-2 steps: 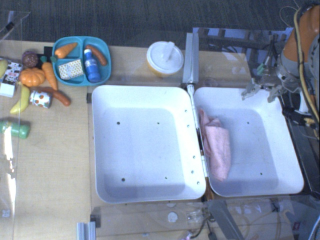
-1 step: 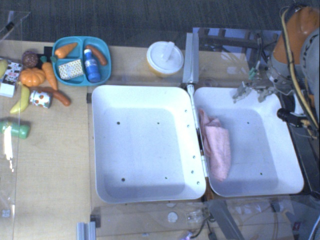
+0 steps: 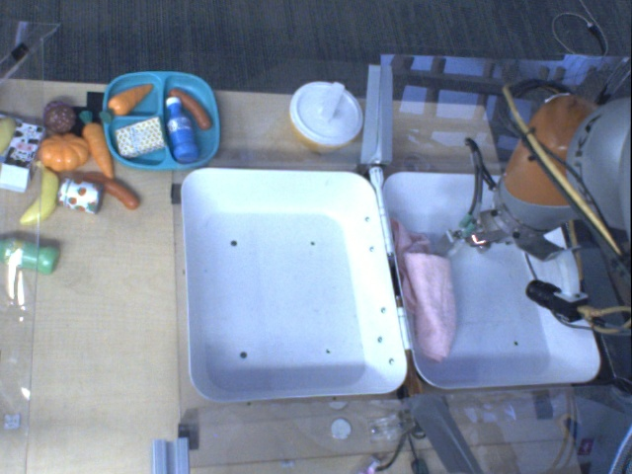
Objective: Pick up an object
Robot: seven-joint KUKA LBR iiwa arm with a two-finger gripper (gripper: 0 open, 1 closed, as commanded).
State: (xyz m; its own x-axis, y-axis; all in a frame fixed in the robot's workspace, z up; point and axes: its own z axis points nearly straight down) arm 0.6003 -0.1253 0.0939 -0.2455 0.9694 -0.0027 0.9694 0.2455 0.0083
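The arm [image 3: 568,166] reaches low into the right bin [image 3: 513,354], jaws hidden, state unclear. A pink cloth [image 3: 430,299] lies along the bin's left wall.

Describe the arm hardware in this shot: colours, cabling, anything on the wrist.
The arm is a rounded grey body with an orange band above the wrist. Yellow and black cables run along it, and a black connector hangs below on a lead. The pincer is small, dark metal, with a tiny red light at it.
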